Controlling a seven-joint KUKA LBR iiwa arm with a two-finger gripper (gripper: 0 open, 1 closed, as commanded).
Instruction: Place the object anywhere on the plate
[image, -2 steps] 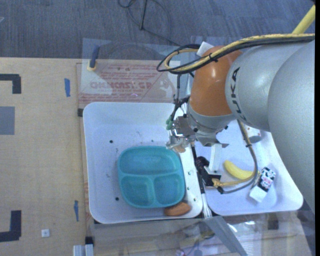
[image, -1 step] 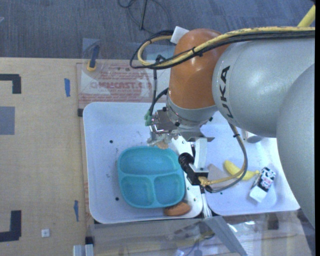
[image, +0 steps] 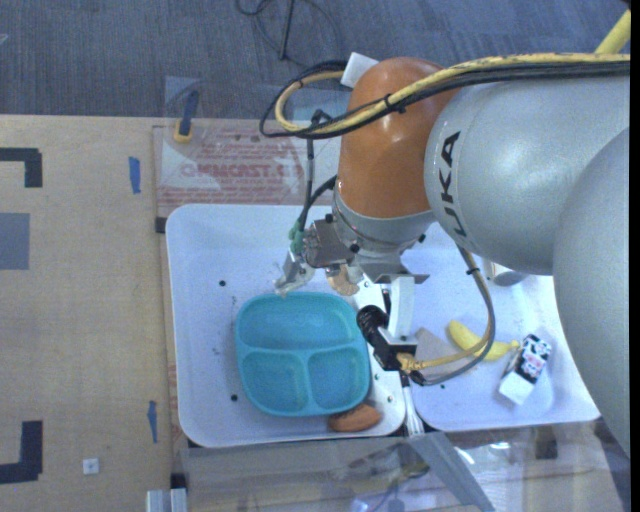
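A blue plate with three compartments lies in the left white bin, toward its front right. My gripper hangs just above the plate's far rim, under the arm's orange band. A small tan shape shows at the gripper's right side; I cannot make out what it is. An orange-brown oblong object lies on the bin floor against the plate's near right corner, outside the plate.
The right bin holds a yellow banana-like piece and a small white and black item. The big grey arm hides most of the right bin. Cables hang beside the wrist over the plate's right edge.
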